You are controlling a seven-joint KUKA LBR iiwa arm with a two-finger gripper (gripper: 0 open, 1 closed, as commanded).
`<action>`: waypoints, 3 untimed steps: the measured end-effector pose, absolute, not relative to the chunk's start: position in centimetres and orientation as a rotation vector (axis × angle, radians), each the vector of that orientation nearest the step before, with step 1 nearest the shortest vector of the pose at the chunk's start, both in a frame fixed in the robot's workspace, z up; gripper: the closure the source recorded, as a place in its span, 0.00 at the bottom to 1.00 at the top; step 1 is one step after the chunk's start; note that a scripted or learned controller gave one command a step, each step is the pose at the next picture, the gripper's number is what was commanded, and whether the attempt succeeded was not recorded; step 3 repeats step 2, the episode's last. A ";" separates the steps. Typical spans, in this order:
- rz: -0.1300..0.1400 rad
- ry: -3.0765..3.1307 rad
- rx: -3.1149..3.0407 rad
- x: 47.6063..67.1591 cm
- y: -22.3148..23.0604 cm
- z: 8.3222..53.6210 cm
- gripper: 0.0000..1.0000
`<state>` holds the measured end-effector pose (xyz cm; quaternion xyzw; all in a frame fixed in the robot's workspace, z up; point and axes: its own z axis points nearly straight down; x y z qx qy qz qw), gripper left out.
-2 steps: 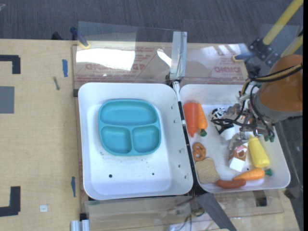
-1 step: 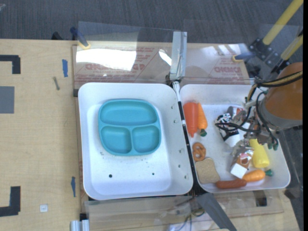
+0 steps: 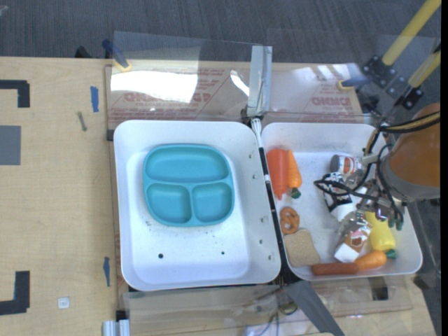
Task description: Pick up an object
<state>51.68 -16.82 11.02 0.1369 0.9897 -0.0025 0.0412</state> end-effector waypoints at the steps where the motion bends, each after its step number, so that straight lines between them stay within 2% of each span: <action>1: -0.014 3.021 0.451 50.4 -16.3 11.0 0.00; 2: -0.004 3.089 0.514 66.4 -16.8 11.2 0.00; 3: -0.004 3.089 0.514 66.4 -16.8 11.2 0.00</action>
